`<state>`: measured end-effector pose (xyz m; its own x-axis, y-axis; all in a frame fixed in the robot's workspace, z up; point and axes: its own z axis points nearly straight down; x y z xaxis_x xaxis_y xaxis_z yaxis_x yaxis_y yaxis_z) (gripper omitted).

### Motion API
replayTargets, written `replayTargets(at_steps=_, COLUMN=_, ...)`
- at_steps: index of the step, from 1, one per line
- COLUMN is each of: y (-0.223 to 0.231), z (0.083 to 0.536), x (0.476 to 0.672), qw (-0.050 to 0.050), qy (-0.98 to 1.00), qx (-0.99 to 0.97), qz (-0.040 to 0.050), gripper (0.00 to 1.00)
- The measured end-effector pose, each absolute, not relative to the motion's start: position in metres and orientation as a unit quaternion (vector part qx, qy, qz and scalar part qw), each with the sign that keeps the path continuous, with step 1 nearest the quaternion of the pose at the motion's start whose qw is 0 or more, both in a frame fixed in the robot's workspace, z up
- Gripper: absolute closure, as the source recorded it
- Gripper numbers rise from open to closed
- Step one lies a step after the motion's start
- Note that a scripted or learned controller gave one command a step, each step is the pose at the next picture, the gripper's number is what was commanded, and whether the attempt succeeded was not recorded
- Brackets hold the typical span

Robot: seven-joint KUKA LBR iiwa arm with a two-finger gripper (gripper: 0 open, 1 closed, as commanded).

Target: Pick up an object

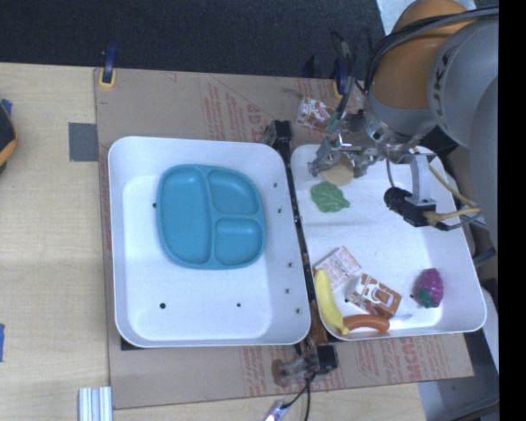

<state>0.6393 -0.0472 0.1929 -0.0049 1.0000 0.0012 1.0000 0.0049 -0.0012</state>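
We see a small green leafy object [330,196], like a toy lettuce leaf, lying flat on the floor of the right bin [456,261], toward its far left corner. It looks like the likeliest target, since the gripper [344,156] hangs just beyond it, near the bin's far wall. The metal fingers are spread apart with nothing between them.

Moving outward, the other candidates sit along the near edge of the same bin: a yellow banana [326,302] against the left wall, a sausage [366,324] touching its lower end, two small printed snack packets [338,267] [374,296] just beside them, and a purple grape cluster [429,288] near the right wall. The left bin [131,235] holds a blue divided plate [211,215]. Another small packet [316,112] lies on the cardboard [193,103] outside the bins, behind the gripper.

We judge several risks from here. The leaf is thin and lies flat, so the fingers may close above it or slide over it and come away with nothing. The gripper sits close to the bin's far wall and left corner, so a descent slightly off line may strike the rim or nudge the bin. A black fitting with yellow cable [412,207] hangs from the arm [438,68] over the bin and could drag across the floor if the arm goes low.
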Motion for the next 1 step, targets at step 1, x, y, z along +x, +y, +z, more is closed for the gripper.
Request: replayTargets(at_steps=1, y=0.0034, z=0.1915, x=0.6085, qw=0.001, qy=-0.71, qx=-0.705, qz=0.002, gripper=1.0)
